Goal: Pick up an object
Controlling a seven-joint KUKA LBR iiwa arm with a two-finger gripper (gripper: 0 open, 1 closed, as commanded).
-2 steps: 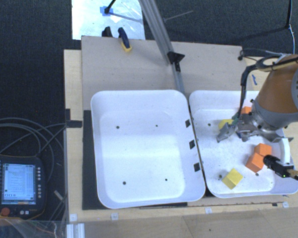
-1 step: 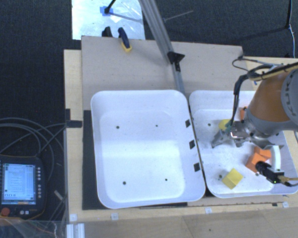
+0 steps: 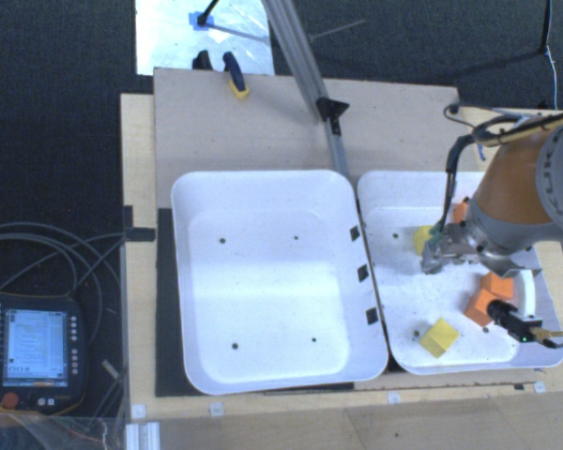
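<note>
My tool [image 3: 433, 256] is hanging low in the right bin [image 3: 394, 200], just beside a yellow block [image 3: 420, 239]; I cannot tell its state.

I am reaching in from the right, and the tool tip is sitting at the block's lower right edge, near the bin's left wall. A second yellow block [image 3: 439, 337] is lying near the front rim, and an orange block [image 3: 489, 300] is resting between it and my wrist. I am judging the near block light, stiff and blunt-edged, likely foam or plastic, so I would be pinching it across two flat opposite faces, square on, since a corner grip could let it twist out.
</note>
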